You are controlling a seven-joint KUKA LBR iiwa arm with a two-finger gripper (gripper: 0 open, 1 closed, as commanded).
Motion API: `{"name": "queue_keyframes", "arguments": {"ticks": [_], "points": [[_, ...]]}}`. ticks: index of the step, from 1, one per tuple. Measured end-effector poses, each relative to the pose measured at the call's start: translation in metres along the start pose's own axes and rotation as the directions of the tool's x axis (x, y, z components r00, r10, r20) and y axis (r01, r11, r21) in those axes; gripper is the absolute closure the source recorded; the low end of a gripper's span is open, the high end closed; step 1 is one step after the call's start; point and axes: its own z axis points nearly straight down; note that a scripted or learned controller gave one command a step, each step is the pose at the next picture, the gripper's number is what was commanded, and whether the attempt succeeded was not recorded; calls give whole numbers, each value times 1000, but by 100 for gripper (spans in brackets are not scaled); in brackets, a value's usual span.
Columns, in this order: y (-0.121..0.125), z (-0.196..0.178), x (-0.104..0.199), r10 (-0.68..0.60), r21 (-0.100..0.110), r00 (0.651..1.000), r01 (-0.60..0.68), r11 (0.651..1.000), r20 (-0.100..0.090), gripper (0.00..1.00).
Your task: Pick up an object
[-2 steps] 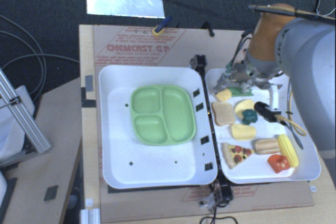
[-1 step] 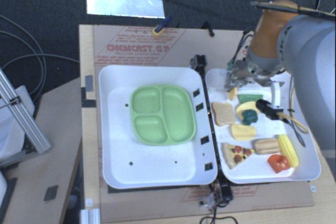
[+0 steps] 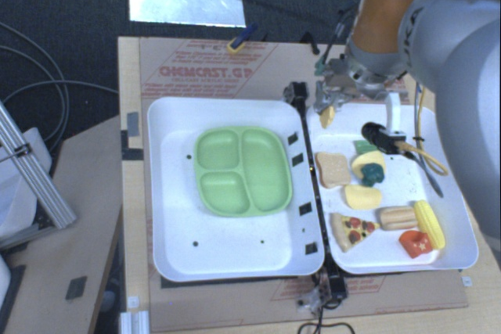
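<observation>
The arm enters from the right, wrist angled down over the right bin (image 3: 458,254)'s far left corner. The hand (image 3: 329,107) pinches a small yellow piece (image 3: 327,117), lifted above the bin floor. Other toy foods (image 3: 368,199) lie nearer.
</observation>
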Motion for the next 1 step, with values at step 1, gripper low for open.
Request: {"name": "queue_keyframes", "arguments": {"ticks": [1], "points": [[-16, 5, -46, 11, 5, 1000, -11, 1000, 3, 100]]}}
